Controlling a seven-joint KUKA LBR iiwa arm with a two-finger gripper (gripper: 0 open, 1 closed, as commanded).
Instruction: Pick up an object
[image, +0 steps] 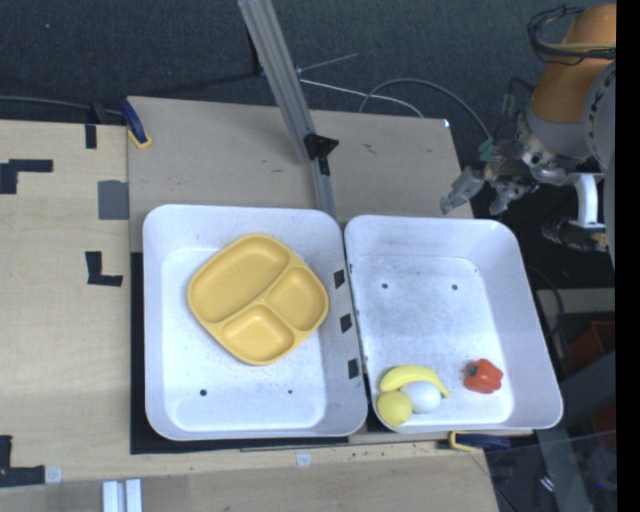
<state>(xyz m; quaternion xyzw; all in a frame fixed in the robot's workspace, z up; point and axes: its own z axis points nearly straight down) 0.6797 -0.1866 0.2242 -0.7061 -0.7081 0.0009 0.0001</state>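
Hovering end effector (478, 190) — above right bin (520, 300), banana (412, 378) inside

Two shallow white bins: left bin (160, 330), right bin (520, 300); one yellow divided tray (258, 298) in left bin (three compartments); four small items in right bin, near front edge: one yellow banana (412, 376), one yellow round fruit (394, 408) (lemon-like), one white ball (426, 398), one red pepper-like piece (483, 376); first three touching in cluster, red one apart; one arm with one gripper (480, 190) beyond right bin's far corner; one metal pole (290, 90); one blue clamp (135, 123).
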